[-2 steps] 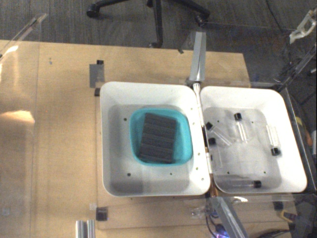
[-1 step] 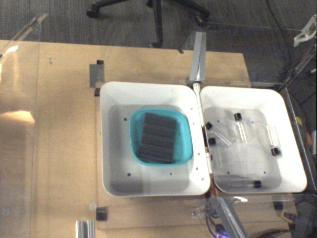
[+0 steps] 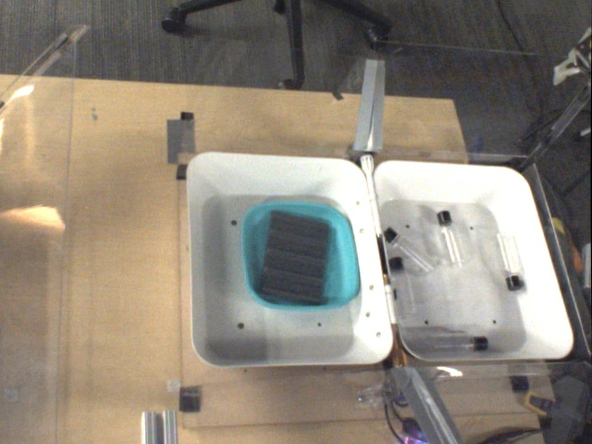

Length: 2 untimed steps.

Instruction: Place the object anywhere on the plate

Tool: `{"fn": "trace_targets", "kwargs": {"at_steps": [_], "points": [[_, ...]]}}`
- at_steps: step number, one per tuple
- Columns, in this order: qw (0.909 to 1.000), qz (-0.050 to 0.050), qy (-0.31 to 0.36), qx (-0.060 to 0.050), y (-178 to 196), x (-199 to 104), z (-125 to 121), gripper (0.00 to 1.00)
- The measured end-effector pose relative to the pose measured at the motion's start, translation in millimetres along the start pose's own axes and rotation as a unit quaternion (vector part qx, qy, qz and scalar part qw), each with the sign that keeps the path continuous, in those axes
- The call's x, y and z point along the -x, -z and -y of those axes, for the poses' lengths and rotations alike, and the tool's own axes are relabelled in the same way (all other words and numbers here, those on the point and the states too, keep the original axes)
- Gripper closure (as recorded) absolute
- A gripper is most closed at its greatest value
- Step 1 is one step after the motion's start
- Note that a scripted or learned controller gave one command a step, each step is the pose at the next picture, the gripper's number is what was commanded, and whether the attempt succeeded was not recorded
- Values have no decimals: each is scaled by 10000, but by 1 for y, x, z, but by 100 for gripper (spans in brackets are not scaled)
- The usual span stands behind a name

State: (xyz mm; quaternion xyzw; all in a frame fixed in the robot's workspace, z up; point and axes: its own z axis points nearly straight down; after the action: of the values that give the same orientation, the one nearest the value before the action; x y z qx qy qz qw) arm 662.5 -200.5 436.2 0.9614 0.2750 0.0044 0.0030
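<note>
Already on the plate point(image 3: 346, 268)

Flat at the middle of the teal plate — dark ribbed block point(image 3: 296, 257), inside the left bin point(image 3: 209, 266). Right of the plate, in the neighbouring bin point(image 3: 546, 285) — scattered clear vials point(image 3: 450, 244), black-capped.

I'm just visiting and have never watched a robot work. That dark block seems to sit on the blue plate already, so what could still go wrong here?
Judging only by this view:
1. The dark ridged block covers most of the turquoise plate, so a nudge could push it over the rim.
2. The clear vials in the right bin are see-through, so a camera-guided grab may well miss them.
3. They look round, so they might roll if bumped.
</note>
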Motion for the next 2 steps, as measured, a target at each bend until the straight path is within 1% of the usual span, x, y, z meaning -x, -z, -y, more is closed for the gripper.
{"fn": "trace_targets", "kwargs": {"at_steps": [1, 2], "points": [[9977, 12, -677, -9, -1, 6, -1, 0], [9909, -7, -1348, -5, 0, 3, -3, 0]]}}
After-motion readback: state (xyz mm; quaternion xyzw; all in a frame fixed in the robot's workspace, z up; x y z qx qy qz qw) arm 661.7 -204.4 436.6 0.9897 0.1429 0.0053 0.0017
